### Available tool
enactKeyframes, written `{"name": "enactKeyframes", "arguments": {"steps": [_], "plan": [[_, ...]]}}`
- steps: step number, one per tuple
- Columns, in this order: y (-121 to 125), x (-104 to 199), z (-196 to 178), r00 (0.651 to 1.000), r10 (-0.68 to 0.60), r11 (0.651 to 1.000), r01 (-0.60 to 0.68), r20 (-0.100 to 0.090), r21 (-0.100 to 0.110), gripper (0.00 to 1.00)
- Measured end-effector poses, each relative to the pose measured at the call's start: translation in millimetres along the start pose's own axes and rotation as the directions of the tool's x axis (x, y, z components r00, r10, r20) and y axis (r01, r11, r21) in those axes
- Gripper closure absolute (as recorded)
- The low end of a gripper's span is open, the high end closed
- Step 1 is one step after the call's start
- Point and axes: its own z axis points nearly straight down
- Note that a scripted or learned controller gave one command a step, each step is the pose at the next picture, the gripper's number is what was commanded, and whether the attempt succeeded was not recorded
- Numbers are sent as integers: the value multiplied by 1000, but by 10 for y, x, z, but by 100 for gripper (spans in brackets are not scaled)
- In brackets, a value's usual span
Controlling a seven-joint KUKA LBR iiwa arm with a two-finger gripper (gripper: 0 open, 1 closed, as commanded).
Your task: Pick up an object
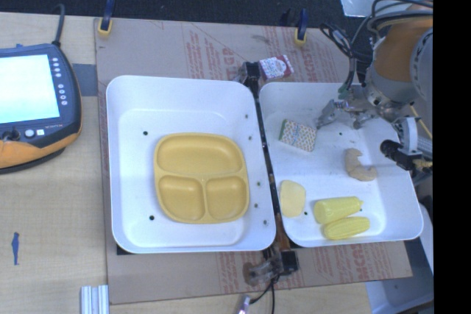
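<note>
Camera view: tool [346, 114] beside patterned sponge [297, 135].

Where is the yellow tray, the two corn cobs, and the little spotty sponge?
Yellow tray [200, 177], camera view, on the middle ridge between its sections, in the left bin.
Corn cobs [338, 209], camera view, on the middle of the upper cob, in the right bin.
Spotty sponge [298, 134], camera view, on its top face.

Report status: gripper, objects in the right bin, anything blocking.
Gripper open, low over right bin's far side, holding nothing. Patterned sponge just left of it, untouched. Corn cobs near front. Nothing blocking.
</note>
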Motion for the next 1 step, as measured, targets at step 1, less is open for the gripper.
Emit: {"name": "enactKeyframes", "arguments": {"steps": [1], "plan": [[116, -222, -391, 1000, 1, 1000, -1, 1, 0, 0]]}}
